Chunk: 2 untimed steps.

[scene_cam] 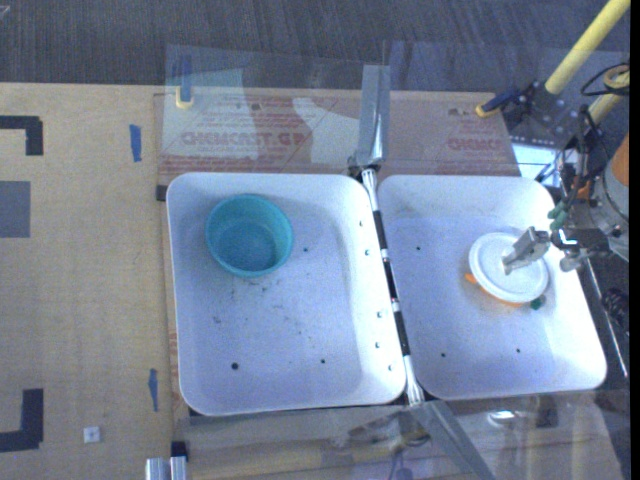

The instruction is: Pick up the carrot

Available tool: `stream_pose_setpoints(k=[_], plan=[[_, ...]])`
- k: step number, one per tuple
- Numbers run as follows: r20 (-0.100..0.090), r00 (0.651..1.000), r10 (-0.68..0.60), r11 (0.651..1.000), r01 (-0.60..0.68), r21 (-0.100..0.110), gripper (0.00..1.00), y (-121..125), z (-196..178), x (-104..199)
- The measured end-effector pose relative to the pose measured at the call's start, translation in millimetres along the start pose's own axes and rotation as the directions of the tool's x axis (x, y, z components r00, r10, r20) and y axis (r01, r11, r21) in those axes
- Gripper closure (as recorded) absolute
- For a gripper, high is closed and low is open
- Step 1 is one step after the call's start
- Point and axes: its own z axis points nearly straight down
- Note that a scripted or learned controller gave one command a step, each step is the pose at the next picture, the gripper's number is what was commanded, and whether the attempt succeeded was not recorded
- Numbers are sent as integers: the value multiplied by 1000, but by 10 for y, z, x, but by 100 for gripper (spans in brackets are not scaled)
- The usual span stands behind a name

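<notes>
Gripper (527,251) hangs over white plate (510,268); carrot (471,280) peeks beneath.

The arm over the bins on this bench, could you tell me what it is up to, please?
The arm reaches in from the right, its end effector over a white plate in the right bin. An orange sliver, probably the carrot, peeks from under the plate's edge, not lifted. A teal bowl sits in the left bin.

Carrot (470,280) mostly hidden under the white plate (500,266); arm (610,198) cut off at the right edge.
</notes>
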Motion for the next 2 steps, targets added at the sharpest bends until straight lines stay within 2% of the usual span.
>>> stream_pose_setpoints(k=[1,2], plan=[[0,1000,-23,1000,23,-1,0,330,1074,339],[1,986,-166,986,166,-3,0,589,887,-246]])
